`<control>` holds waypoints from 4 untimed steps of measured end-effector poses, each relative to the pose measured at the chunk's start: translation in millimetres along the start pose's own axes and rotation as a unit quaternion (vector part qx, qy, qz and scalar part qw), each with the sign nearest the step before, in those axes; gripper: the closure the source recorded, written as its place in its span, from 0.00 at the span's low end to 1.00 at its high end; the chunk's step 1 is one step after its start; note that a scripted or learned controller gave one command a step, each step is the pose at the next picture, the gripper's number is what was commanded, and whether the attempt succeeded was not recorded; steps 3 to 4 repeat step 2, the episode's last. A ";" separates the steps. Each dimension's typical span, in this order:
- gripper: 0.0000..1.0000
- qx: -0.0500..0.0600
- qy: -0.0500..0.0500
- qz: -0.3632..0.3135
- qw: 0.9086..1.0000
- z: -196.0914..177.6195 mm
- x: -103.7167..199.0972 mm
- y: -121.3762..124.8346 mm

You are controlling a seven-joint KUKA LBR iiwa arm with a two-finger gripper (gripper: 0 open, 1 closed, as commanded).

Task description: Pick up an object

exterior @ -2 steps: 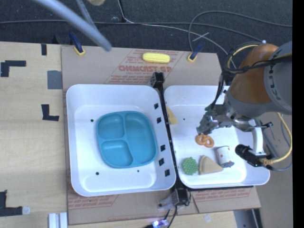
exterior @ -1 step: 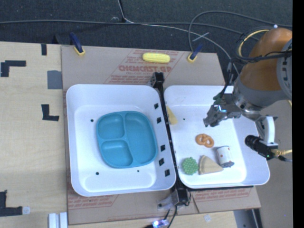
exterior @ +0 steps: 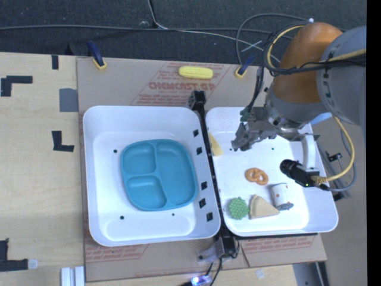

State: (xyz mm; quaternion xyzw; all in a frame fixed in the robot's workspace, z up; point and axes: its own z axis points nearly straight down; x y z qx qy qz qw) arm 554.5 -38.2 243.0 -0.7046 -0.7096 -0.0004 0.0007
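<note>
Four risks stood out to me from the remote station at that moment.

1. My gripper (exterior: 243, 140) hung over the upper left part of the right bin (exterior: 321, 222), and I could not tell how it was set. Nothing showed in it, so I counted no object as picked.
2. The likely targets lay well apart from it, lower in that bin: a pretzel (exterior: 256, 175), a green ball (exterior: 237, 208), a tan wedge (exterior: 261, 208) and a small white cup (exterior: 280, 192). The ball, wedge and cup sat close together, so I judged a descent there could nudge one while closing on another.
3. A pale yellow piece (exterior: 214, 146) lay against the divider between the bins, just beside the gripper. I judged that a grab there could strike the bin wall.
4. The blue tray (exterior: 158, 174) in the left bin (exterior: 98, 124) looked flat and wide, so I expected it to slip out of a pinch. A yellow corn cob (exterior: 195, 72) sat on the desk (exterior: 36, 159) beyond the bins, probably too far away.
</note>
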 end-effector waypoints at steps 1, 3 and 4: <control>1.00 0.001 -0.001 0.001 1.000 16.4 55.9 11.8; 1.00 0.000 0.000 0.000 1.000 20.8 110.4 37.0; 1.00 0.000 0.000 0.000 1.000 20.8 110.4 37.0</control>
